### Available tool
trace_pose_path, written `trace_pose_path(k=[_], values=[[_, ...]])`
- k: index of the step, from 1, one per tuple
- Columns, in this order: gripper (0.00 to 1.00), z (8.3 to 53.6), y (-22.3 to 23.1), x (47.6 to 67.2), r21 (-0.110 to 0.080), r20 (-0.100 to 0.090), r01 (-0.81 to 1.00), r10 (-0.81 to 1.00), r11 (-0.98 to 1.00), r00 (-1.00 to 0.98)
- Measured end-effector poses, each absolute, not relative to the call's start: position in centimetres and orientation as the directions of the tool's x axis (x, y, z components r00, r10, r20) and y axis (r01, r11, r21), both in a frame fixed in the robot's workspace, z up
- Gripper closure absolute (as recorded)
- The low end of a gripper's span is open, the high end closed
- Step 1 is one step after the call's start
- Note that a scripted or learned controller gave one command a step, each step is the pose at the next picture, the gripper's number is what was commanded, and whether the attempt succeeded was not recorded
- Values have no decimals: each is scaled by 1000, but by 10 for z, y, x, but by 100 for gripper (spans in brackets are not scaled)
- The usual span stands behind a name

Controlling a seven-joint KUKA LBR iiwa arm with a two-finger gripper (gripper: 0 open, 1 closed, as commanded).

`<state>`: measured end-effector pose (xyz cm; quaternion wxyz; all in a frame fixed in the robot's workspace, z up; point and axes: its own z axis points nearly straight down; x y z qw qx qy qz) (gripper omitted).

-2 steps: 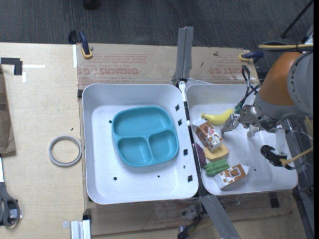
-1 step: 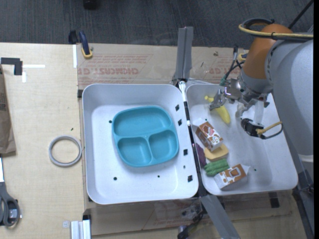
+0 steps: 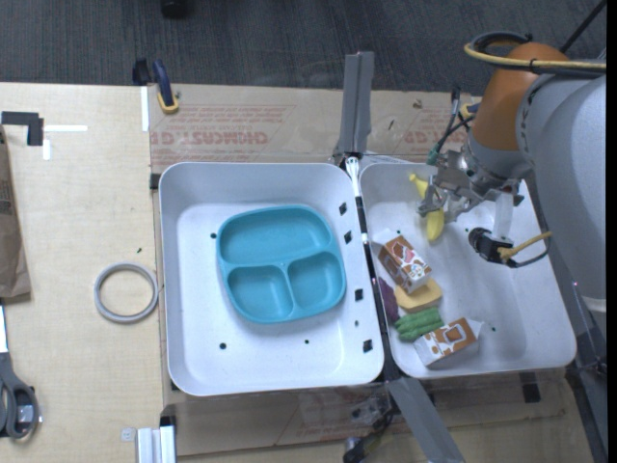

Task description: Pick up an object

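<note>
I see the gripper [image 3: 436,204] low in the right bin [image 3: 540,340] near its far-left corner, fingers clamped on a yellow banana [image 3: 434,222]. Open floor lies right; boxes [image 3: 405,263] crowd the left wall.

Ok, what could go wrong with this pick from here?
The gripper sits over the banana close to the bin wall, so a descent may clip the wall or nudge the banana away. The brown box, sponge and green item lie packed together; a grab there could catch two.
</note>
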<state>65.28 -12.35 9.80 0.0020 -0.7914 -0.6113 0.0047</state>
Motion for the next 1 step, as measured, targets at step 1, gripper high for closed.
trace_pose_path(k=[1], values=[[100, 191, -60, 659, -2, -2, 958, 958, -288, 288]])
